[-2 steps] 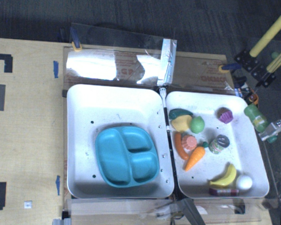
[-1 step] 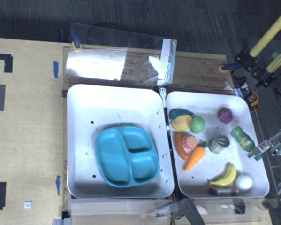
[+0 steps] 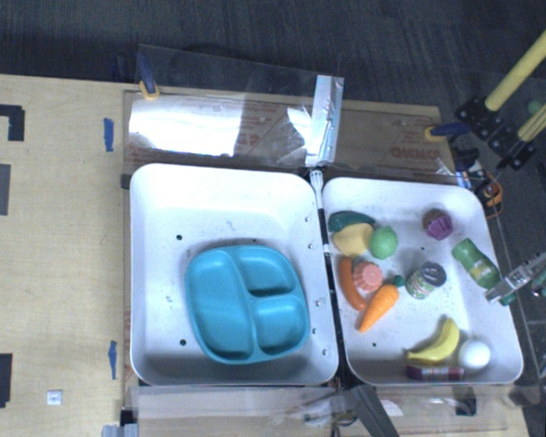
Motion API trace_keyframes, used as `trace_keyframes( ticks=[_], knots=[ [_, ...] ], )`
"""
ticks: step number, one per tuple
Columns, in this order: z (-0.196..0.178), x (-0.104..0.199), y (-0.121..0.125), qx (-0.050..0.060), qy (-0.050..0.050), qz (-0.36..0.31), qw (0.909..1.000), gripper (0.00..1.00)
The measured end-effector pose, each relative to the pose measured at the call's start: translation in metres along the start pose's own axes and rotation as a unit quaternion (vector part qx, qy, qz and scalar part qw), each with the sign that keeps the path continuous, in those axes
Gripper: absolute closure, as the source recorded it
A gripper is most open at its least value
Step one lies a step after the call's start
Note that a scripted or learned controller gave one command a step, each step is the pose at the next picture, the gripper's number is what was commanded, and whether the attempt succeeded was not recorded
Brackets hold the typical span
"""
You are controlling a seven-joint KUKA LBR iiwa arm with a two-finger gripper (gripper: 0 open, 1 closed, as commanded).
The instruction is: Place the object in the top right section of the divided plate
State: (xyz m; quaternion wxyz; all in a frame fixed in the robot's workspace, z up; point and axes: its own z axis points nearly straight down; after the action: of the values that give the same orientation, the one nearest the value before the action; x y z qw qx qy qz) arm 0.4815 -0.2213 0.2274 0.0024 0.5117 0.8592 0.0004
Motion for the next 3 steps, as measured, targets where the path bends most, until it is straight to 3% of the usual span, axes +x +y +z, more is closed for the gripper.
trace_keyframes(
  ticks=[1,2,3],
  knots=[
    [-0.008,0.026,0.082,0.001,0.001,0.185,0.9827,1.0],
    [-0.052,0.033,0.031,0.001,0.0,0.186,0.9825,1.0],
    [0.009,0.023,0.009,0.004,0.002,0.206,0.9785,1.0]
  ],
)
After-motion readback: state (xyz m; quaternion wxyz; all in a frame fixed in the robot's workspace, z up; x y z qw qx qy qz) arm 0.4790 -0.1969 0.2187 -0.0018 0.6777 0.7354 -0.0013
